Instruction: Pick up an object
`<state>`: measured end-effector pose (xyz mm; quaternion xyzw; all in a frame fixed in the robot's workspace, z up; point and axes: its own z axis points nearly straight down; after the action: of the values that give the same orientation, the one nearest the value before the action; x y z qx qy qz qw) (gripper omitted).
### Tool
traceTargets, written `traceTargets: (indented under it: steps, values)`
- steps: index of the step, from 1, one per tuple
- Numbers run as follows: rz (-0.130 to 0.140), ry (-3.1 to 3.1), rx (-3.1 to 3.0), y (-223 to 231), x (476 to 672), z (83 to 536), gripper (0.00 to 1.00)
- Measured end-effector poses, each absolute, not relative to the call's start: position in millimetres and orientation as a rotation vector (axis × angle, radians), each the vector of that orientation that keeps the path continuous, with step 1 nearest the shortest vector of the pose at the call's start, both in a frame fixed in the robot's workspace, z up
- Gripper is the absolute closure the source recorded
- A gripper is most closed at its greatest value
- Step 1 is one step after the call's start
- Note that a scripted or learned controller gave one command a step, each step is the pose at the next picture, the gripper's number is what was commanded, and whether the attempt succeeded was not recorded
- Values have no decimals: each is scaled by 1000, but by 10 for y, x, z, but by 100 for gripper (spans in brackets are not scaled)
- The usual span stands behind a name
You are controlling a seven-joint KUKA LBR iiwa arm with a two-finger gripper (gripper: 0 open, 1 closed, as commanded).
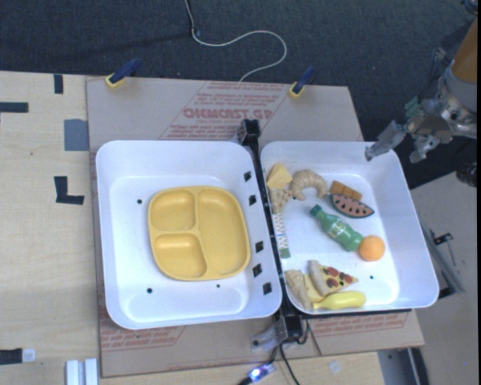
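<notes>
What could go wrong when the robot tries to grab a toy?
The toys are crowded. The bottle touches the orange, so the hand, now up by the bin's far corner, might knock one while grabbing the other. The banana and pizza lie close together by the rim, so fingers might bump it.

glossy white plastic bins point(128, 295) sit on matt brown cardboard point(216, 115); divided plate point(199, 233) smooth yellow plastic.

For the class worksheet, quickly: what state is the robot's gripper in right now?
Gripper: above the right bin's far right corner, holding nothing visible; whether its jaws are open or closed cannot be told.
</notes>
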<state>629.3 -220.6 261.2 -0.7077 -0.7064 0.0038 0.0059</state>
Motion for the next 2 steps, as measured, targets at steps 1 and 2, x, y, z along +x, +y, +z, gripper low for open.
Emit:
traceTargets:
  steps: [1,2]
  values:
    - [1,-2222,-2220,-2202,6315,2695,0]
    - [6,-2221,-2217,-2181,6210,2167,0]
